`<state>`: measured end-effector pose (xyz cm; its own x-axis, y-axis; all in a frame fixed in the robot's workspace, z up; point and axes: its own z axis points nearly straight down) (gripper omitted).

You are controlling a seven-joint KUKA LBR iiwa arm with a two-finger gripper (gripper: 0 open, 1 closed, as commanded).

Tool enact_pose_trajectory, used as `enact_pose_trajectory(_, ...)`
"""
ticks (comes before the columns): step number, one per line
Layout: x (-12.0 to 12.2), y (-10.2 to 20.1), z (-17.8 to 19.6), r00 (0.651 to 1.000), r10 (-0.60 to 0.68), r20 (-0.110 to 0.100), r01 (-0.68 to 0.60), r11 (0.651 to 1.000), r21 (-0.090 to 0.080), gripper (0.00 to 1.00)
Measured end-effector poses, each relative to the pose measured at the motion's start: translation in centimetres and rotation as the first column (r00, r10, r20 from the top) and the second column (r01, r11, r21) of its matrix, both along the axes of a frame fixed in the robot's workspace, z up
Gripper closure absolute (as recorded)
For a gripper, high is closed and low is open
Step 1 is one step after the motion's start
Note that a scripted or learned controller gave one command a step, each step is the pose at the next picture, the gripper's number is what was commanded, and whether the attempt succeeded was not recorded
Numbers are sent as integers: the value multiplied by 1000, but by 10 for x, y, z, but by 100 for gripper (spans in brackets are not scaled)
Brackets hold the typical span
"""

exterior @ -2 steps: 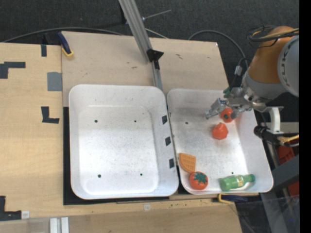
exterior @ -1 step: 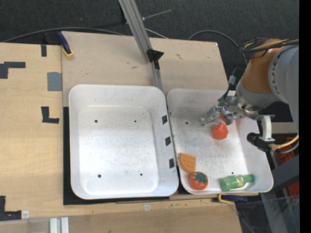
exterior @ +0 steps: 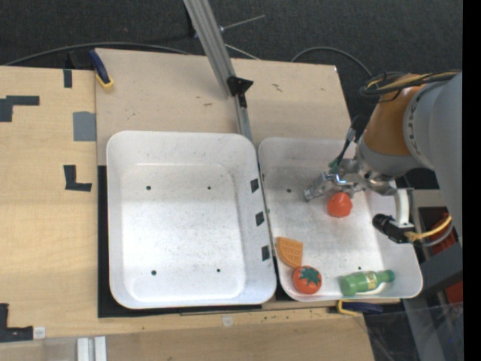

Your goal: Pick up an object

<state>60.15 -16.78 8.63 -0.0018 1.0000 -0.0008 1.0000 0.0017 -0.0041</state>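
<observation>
my tool (exterior: 336, 186) hangs low in the right bin (exterior: 301, 160), right beside a small red-orange piece (exterior: 340, 204) near the bin's middle; i cannot tell whether it has hold of that piece, or how wide it stands. if i go for it, i'd centre over it and come straight down. the orange wedge (exterior: 289, 250), tomato (exterior: 307, 279) and green bottle (exterior: 364, 282) lie along the near wall, harder to reach.

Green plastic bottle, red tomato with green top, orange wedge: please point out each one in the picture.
Green plastic bottle (exterior: 365, 281): camera view, middle of its body.
Red tomato with green top (exterior: 307, 279): camera view, its red side.
Orange wedge (exterior: 289, 250): camera view, centre of its flat face.
</observation>
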Motion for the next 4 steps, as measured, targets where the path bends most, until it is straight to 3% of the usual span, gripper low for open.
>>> enact_pose_trajectory(1,1,1,12,1000,1,2,-1,1000,0,100)
enact_pose_trajectory(3,9,-2,126,1000,0,9,0,1000,-1,100)
enact_pose_trajectory(4,11,43,126,1000,3,3,-3,1000,2,100)
